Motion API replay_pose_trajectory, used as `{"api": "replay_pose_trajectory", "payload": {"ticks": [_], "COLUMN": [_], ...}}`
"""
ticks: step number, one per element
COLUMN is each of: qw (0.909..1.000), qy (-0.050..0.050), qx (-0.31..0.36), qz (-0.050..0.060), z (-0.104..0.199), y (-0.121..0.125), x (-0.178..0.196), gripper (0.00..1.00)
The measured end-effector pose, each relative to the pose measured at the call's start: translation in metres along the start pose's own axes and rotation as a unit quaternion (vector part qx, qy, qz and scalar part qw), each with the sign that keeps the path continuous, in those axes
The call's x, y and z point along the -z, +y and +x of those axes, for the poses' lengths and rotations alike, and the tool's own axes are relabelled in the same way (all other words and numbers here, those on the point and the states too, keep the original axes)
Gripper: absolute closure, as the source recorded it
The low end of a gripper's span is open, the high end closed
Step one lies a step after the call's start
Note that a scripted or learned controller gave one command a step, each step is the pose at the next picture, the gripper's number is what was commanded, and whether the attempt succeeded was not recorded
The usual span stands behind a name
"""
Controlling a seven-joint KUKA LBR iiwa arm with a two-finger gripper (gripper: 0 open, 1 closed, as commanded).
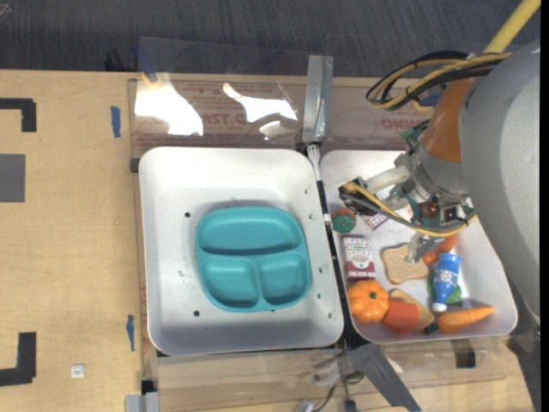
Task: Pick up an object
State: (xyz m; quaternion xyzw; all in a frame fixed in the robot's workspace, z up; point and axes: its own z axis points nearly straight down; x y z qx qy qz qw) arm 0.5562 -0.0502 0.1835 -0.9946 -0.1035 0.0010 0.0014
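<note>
over the right bin (502, 303) the gripper (426, 245) hangs low among the toys, just above the blue bottle (446, 281) and cookie (401, 263), its fingers' state impossible to tell.

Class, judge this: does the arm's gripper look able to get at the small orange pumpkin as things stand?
Probably yes. The pumpkin lies uncovered in the right bin, with the gripper hovering close by; crowding neighbours could hamper the grasp.
</note>
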Motion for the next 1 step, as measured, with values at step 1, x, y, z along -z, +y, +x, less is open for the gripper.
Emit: {"api": "replay_pose_trajectory", "payload": {"ticks": [1], "qw": [1.0], "qy": [-0.001], "qx": [0.0], "qz": [0.0], "z": [-0.0002], "y": [0.0011], "x": [0.0104], "gripper": [1.0]}}
